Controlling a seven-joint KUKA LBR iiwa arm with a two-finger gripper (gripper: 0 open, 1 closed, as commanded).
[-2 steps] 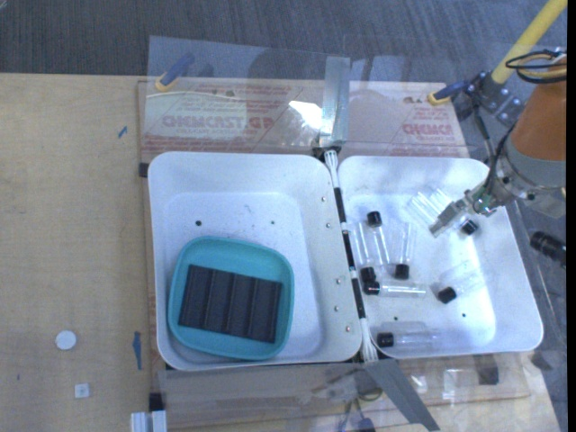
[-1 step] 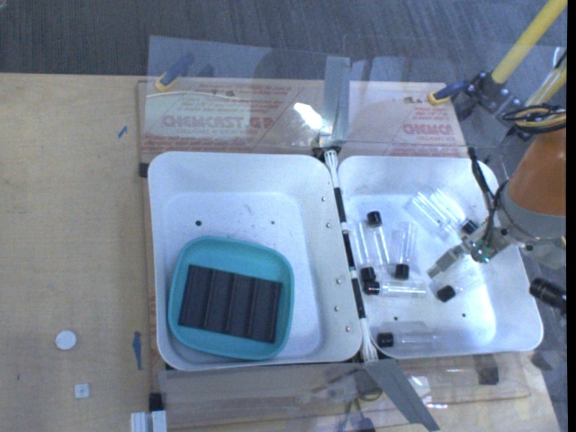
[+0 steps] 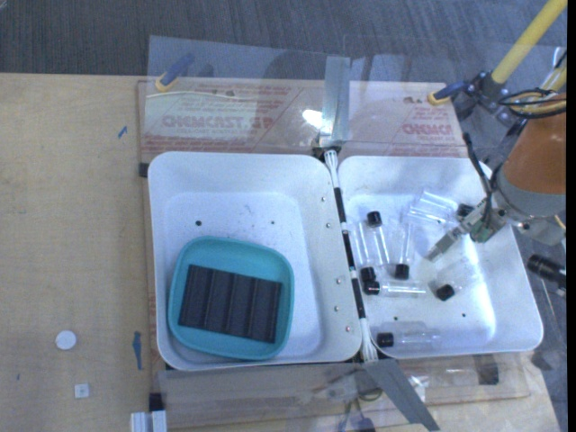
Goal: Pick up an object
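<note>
Wooden bench (image 3: 72, 196), right bin (image 3: 513, 327): my gripper (image 3: 447, 243), fingers' state unclear, should settle squarely over the vial (image 3: 399, 288) at seven o'clock.

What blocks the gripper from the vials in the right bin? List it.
Nothing visible does. The gripper hangs over the right bin, with clear vials lying loose below and to its left. No lid or other thing covers them. The teal tray sits apart in the left bin.

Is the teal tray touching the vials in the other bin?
Apart. The camera view shows the teal tray in the left bin; the vials lie across the divider.
</note>
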